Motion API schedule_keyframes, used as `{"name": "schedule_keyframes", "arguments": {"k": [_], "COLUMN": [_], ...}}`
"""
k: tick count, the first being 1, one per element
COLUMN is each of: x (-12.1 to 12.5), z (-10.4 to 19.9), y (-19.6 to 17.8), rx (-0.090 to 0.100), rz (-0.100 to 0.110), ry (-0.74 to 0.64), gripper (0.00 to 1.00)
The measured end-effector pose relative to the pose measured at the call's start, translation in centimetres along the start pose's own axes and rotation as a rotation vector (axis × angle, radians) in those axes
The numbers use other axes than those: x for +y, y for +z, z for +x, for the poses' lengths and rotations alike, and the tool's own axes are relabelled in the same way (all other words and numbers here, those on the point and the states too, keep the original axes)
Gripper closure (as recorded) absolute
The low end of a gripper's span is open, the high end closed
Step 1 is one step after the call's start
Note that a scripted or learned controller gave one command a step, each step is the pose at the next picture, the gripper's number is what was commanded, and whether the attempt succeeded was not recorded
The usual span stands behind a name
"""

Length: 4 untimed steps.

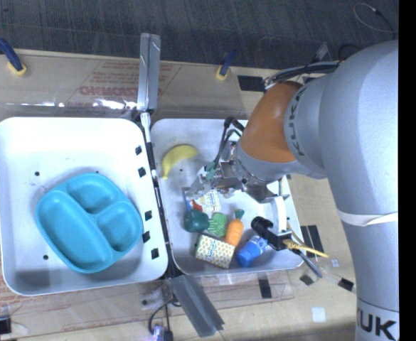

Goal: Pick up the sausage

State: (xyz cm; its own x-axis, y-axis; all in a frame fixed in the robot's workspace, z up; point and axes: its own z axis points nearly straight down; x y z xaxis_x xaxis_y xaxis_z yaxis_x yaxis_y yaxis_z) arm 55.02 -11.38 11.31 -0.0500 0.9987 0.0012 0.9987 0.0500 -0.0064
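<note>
The grey arm [350, 141] reaches in from the right of the frame and lowers its tool [209, 182] into the right bin [166, 212], at the centre of the picture; whether the tool is open or closed cannot be told. What looks like the sausage [192, 206], a thin reddish piece, lies just below and left of the tool, beside a green toy [197, 222]. A banana [178, 158] sits up and left. A blue tray [88, 220] rests in the left bin [23, 141].

Dark ribbed floor [193, 13] beyond far bench edge; tan bench top [193, 73] with blue clamps [12, 59] at far corners.
</note>
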Motion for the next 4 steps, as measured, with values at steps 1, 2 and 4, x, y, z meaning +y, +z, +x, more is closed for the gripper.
{"name": "schedule_keyframes", "arguments": {"k": [1, 2, 4], "x": [-0.4, -0.4, -3.6], "z": [2.0, 2.0, 1.0], "y": [2.2, 1.2, 2.3], "rx": [0.000, 0.001, 0.000], "rz": [-0.003, -0.001, -0.003], "ry": [0.044, 0.040, -0.228], "gripper": [0.00, 1.00, 1.00]}}
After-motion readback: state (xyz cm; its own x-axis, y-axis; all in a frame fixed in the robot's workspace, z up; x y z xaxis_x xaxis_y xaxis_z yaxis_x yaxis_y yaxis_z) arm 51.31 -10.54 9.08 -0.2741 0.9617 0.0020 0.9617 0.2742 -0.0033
